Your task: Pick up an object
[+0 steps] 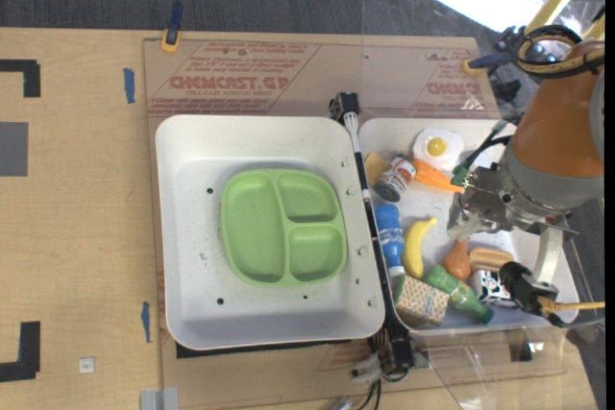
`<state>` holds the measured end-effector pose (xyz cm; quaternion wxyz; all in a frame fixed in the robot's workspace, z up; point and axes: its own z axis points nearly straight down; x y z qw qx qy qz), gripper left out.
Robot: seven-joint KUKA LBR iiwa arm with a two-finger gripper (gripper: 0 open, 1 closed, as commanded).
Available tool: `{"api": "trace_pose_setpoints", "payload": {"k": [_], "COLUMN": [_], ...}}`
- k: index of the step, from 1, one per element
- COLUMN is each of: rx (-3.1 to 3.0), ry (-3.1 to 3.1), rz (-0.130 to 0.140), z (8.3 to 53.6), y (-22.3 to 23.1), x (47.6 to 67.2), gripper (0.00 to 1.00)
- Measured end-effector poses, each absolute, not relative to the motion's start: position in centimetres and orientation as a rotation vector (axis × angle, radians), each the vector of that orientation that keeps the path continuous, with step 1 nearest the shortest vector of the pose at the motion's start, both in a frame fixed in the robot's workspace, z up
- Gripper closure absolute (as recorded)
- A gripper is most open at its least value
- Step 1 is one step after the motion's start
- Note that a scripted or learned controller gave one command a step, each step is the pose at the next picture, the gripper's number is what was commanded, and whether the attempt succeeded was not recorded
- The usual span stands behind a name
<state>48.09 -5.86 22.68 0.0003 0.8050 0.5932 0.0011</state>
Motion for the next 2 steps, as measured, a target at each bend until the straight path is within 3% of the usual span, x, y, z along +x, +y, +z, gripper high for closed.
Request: {"api": "trace_pose_setpoints", "payload": {"k": [1, 2], "rx": [2.301, 1.797], "ry": [2.151, 2.57], "rz": [-0.007, 0.002], "z": [18.3, 21.0], "y": [2.6, -2.3], "x": [47.8, 49.3], "gripper": [1.0, 1.0]}}
